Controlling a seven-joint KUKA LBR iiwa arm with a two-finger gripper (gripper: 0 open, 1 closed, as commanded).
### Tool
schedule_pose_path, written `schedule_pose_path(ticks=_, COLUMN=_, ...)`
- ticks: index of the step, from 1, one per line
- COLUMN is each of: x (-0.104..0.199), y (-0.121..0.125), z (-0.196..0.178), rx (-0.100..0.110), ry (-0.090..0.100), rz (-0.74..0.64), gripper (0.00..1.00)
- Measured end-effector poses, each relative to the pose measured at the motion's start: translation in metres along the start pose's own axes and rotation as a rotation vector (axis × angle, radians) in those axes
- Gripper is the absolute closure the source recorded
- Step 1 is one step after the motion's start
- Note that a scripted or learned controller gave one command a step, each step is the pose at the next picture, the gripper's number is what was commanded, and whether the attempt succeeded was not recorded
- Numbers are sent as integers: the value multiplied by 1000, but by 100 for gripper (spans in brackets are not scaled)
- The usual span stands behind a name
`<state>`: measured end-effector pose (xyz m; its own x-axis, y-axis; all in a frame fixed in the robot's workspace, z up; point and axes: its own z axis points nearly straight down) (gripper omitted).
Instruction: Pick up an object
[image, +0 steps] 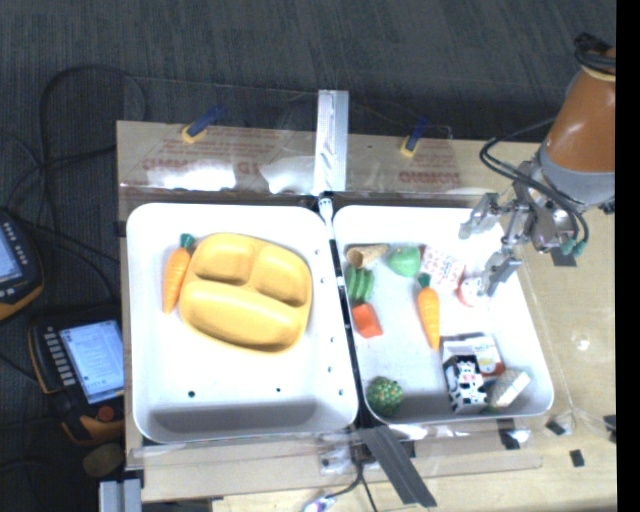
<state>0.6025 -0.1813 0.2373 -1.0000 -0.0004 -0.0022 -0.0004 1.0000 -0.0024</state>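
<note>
The gripper (497, 248) hangs open, empty, over the right bin's (535, 340) far-right corner. The carrot (428, 314) lies toward its eight o'clock — long axis twelve-to-six — mid-bin, near the small red-and-white object (468, 291).

The scene is evenly and brightly lit from above. The white bins (145, 300) are rendered almost overexposed, and glare is seen on the plastic sheet (250, 165) at the far side. Only soft shadows are cast. Fine detail is blurred throughout.
</note>
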Motion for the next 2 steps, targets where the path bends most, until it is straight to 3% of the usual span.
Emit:
schedule_pose_path(ticks=1, x=-15, y=11, z=99, rx=0, ry=2, rz=10, gripper=0)
schedule_pose_path(ticks=2, x=-5, y=14, z=138, rx=2, ry=-16, rz=85, gripper=0)
